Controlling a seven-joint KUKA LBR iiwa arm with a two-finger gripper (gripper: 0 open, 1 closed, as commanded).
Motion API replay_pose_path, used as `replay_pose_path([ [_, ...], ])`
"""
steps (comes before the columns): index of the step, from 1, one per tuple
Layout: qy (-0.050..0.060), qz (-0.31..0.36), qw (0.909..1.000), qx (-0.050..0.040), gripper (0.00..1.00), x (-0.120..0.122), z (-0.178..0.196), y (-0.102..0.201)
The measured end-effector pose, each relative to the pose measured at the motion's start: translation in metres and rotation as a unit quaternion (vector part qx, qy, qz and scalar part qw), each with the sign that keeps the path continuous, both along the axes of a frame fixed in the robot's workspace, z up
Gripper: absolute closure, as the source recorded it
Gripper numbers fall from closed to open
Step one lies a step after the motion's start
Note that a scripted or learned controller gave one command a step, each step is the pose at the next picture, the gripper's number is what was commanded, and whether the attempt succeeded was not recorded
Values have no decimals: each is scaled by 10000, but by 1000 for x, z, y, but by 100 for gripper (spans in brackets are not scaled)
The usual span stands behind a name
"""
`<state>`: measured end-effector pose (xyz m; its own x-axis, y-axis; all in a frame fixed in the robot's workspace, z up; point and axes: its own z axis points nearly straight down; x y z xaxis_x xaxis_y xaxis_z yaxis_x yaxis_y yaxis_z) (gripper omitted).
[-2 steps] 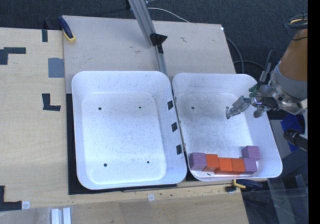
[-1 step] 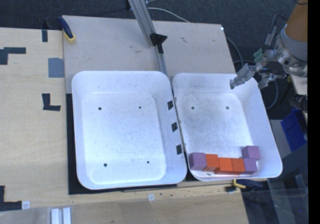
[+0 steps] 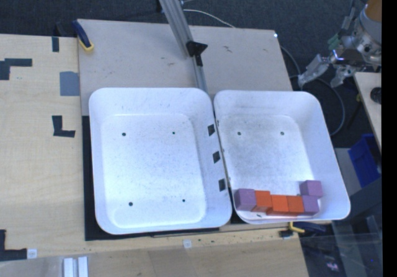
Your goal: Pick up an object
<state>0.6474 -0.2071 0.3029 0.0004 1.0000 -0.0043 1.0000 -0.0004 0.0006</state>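
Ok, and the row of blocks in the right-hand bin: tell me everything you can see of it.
The row of blocks lies along the near wall of the right bin, toward its near right corner. It reads as small matte cubes: a purple one at the left end, orange ones in the middle, and purple ones at the right end, one of them further back. They sit packed against each other. The gripper is apart, beyond the bin's far right corner.

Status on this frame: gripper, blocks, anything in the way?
Gripper open, holding nothing, off the right bin's far right corner. Purple and orange blocks bunched at that bin's near wall. Nothing between them.
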Motion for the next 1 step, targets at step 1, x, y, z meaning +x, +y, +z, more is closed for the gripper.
replay_pose_path([
  [1,-42,21,10000,3,0,13,138,-1],
])
